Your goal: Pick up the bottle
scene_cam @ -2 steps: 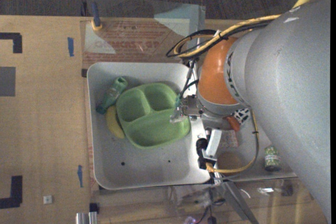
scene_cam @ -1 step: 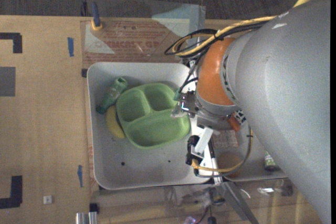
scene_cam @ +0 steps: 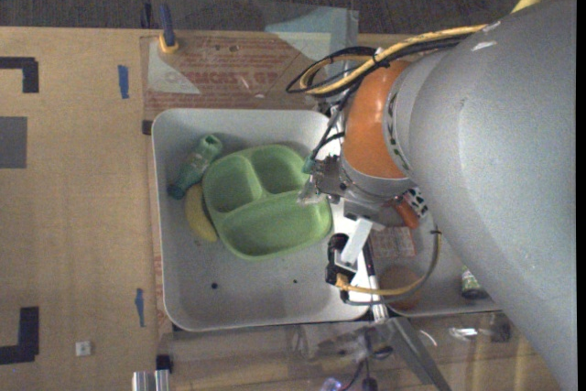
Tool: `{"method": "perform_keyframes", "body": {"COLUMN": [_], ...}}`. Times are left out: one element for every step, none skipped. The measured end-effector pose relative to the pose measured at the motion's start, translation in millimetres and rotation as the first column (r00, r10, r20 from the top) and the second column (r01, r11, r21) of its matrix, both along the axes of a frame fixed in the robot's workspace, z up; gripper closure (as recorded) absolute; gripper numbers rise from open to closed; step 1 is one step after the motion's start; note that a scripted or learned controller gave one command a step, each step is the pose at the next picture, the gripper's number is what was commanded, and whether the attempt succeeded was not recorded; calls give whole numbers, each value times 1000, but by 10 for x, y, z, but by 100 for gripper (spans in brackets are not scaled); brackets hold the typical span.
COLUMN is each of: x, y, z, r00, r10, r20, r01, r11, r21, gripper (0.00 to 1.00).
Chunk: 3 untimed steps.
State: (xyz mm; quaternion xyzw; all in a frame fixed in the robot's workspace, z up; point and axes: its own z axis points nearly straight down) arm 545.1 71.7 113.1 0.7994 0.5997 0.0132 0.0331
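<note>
1. at about nine o'clock in the view, the bottle lies on its side on the floor of the left white bin, green, its cap end toward twelve o'clock.
2. touching it on its three o'clock side is a green divided plate, whose rim seems to overlap the bottle's lower part; a yellow banana lies at the bottle's six o'clock, tucked against the plate's edge.
3. the arm, grey with an orange band, reaches in from three o'clock, and its gripper hangs over the plate's three o'clock rim, well apart from the bottle.
4. whether the jaws are apart or together i cannot tell; the wrist and cables hide them, and nothing is seen held.
5. progress, as i judge it: nothing of the pick is done. the bottle rests untouched in the bin.
6. what is left: cross the plate toward nine o'clock, come down over the bottle, close on it and lift. the crowding plate and banana look likely to hinder a clean grasp.
</note>
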Motion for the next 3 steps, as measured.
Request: {"method": "perform_keyframes", "body": {"x": [247,253,290], "y": [-18,-16,-1], "z": [-19,-15,-17], "r00": [997,994,995], "r10": [50,-105,-91], "r20": [-60,-36,-38], "r01": [-50,105,91], "r11": [999,994,996], "r21": [2,9,2], "gripper": [0,0,0]}}
